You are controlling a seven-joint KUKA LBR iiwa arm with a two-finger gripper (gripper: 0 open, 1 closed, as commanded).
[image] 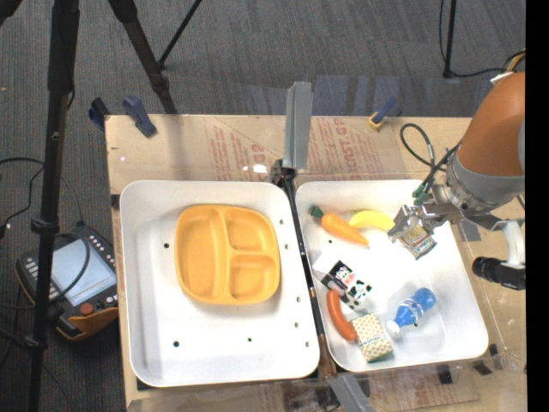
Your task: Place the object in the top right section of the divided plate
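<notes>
Flanking a plywood bench (214, 144): grey carpet (257, 41), tripods (60, 101); pincer (417, 230) grip unclear.

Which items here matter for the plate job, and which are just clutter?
Job: gripper, the small packet at its tip, divided plate.
Lying about: carrot, banana, cow-print carton, sausage, patterned box, blue bottle.

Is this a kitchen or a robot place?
Most likely a robot lab, not a kitchen. A robot arm reaches over two white bins on a wooden bench, tripod legs stand on grey carpet, and the food, like the carrot, looks like toys.
</notes>
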